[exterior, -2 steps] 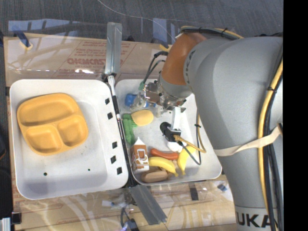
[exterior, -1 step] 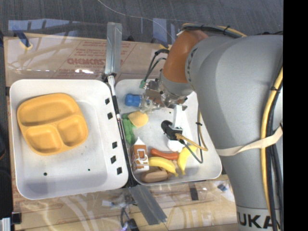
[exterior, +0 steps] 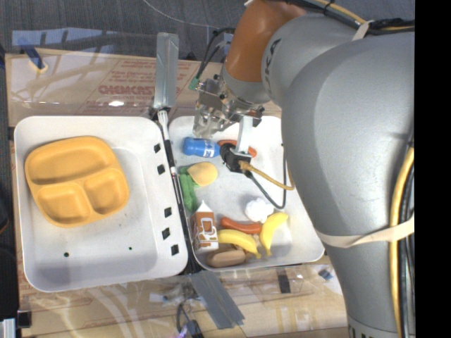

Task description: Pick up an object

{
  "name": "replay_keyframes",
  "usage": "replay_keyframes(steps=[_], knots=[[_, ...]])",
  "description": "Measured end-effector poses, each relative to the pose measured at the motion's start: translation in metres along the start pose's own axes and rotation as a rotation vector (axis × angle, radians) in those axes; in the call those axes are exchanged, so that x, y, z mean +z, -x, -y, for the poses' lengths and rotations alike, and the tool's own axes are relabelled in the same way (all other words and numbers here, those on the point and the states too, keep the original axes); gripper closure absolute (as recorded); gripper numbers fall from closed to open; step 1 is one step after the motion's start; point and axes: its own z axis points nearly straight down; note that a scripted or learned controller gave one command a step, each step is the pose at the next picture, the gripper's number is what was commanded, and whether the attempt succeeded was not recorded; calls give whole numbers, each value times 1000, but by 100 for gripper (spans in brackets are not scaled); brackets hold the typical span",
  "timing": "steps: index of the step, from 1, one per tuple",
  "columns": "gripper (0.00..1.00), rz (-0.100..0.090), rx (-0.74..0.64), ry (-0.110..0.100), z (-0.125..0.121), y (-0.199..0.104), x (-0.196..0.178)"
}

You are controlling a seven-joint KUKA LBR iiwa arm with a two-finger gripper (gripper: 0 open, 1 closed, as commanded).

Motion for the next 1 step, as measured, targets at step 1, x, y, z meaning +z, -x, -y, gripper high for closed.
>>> replay_keyframes(steps=[1], knots=[[100,7,352,-12,36,28,-5]])
